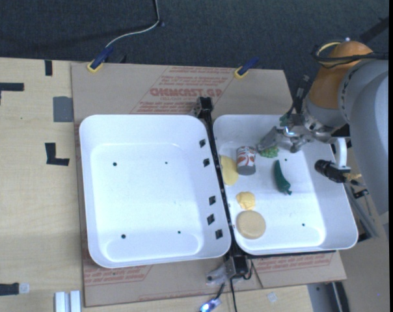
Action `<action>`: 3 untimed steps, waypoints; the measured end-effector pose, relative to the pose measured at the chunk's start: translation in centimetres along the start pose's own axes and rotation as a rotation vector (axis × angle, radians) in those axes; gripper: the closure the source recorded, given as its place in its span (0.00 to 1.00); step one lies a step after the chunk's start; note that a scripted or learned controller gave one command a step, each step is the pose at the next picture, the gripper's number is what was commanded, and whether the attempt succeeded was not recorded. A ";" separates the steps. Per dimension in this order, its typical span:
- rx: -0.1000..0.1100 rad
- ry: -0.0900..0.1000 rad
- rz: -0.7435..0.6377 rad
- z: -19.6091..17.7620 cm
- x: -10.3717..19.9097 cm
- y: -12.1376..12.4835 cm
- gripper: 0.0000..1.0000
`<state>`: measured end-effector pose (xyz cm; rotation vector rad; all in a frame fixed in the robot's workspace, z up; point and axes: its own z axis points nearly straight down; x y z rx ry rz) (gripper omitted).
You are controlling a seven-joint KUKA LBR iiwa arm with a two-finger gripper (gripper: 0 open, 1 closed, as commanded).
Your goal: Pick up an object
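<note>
The right bin point(326, 233) holds several small items. A small can point(246, 160) with a red label stands near its left wall. Beside the can lies a pale yellow piece point(229, 171). Below that sit a yellow lump point(246, 200) and a round tan disc point(251, 225). A dark green pepper-like item point(282, 177) lies in the middle. A small green piece point(269, 151) sits just under my gripper point(273, 140), which hangs low over the bin's upper part, right of the can. I see nothing gripped between its fingers.
The left bin point(95, 174) stands beside the right one, with a black clip-lined divider point(213, 174) between them. Both rest on a cardboard sheet point(177, 90). My arm point(352, 90) fills the upper right, and a black fitting point(330, 169) juts over the right bin's edge.
</note>
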<state>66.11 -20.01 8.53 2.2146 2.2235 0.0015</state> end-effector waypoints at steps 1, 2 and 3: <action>0.001 -0.001 0.000 -1.0 0.0 -0.1 1.00; 0.001 0.004 -0.005 -4.3 9.8 0.9 1.00; 0.000 0.004 -0.004 -10.3 16.6 -1.9 1.00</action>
